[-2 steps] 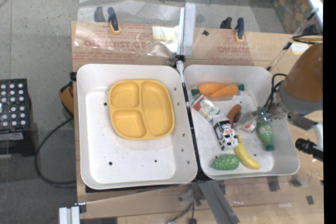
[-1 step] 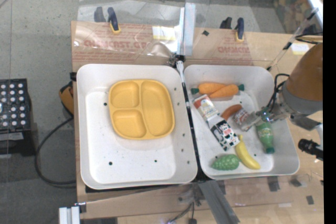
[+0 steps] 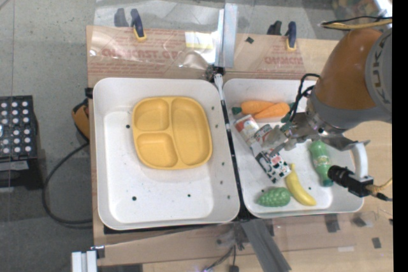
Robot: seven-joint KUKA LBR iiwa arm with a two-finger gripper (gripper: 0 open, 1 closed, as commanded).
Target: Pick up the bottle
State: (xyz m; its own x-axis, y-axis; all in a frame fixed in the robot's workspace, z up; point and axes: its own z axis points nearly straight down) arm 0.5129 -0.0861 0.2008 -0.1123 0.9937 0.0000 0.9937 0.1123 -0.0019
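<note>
Even, bright overhead light, no hard shadows. Left of the gripper (image 3: 275, 148), the white bins (image 3: 115, 200) are near blown-out with soft glare. Up and left of it, clear plastic sheet (image 3: 172, 41) shows specular sheen. Whole frame slightly soft, low-res; small items beside the gripper blur together.

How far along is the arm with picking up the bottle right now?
Done: the arm has reached into the right bin, its gripper low over the toys. In hand: nothing visibly; the bottle lies on the bin floor beside the carrots. Left: grasp the bottle and lift it.
</note>
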